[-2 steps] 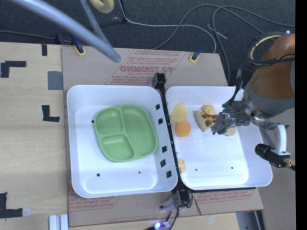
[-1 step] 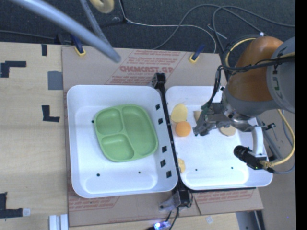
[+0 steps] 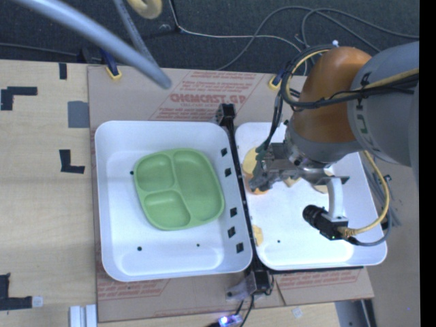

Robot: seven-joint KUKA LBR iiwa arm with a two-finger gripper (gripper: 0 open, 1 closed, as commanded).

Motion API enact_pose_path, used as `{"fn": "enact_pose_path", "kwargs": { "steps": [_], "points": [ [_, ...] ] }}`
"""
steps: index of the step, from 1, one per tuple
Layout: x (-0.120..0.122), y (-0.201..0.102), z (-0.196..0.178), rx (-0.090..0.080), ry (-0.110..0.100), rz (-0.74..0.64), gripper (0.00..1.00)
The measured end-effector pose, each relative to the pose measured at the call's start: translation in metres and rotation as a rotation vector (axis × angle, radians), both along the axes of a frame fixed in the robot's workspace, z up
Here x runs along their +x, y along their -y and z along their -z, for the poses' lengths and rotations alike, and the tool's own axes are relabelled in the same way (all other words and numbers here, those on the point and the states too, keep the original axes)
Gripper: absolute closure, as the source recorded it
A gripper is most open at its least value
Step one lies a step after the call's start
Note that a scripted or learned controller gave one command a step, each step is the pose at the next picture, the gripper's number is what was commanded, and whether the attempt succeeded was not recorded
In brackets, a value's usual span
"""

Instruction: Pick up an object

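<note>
Reading red print "CHEMCAST GP" on the cardboard sheet (image 3: 204,97) under both bins. Left bin (image 3: 112,203) is holding a green divided plate (image 3: 178,188), long axis running diagonally. Gripper (image 3: 262,178) is hanging low in the right bin (image 3: 361,247) among yellowish objects (image 3: 251,161); their orientation, and the claw's opening, cannot be told.

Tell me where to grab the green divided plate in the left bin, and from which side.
Grip the green plate by its raised outer rim, coming straight down from above. It lies flat on the left bin floor, so probably only the rim and the divider ridges give the fingers an edge.
</note>
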State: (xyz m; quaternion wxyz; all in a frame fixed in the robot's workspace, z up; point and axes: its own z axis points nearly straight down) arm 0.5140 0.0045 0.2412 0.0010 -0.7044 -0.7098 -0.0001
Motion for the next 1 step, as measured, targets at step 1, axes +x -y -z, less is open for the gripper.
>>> {"fn": "enact_pose_path", "kwargs": {
  "steps": [1],
  "points": [
    [0.0015,-0.0563,0.0152,-0.001,-0.003,0.001,1.00]
  ]
}}
